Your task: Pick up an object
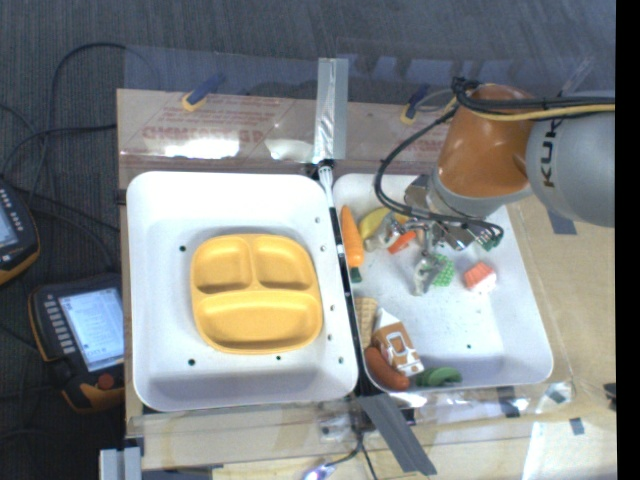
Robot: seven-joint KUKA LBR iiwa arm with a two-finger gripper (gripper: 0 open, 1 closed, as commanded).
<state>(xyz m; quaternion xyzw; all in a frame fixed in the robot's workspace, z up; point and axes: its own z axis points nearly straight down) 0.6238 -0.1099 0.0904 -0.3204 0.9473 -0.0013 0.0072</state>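
Note:
My gripper (438, 246) hangs below the orange band of the arm, low over the upper middle of the right bin (520, 340). Right beneath it lies a small green toy (437, 271). An orange-and-white block (479, 276) sits just to its right, and a small red-orange piece (401, 240) just to its left. A carrot (351, 238) lies along the bin's left wall, with a yellow banana-like piece (373, 222) beside it. The wrist hides how the gripper stands, and nothing shows as held.
A waffle cone (367, 314), a small printed box (396, 344), a hot dog (388, 366) and a green pickle (436, 376) crowd the right bin's front left corner. The left bin (150, 268) holds a yellow divided plate (257, 290).

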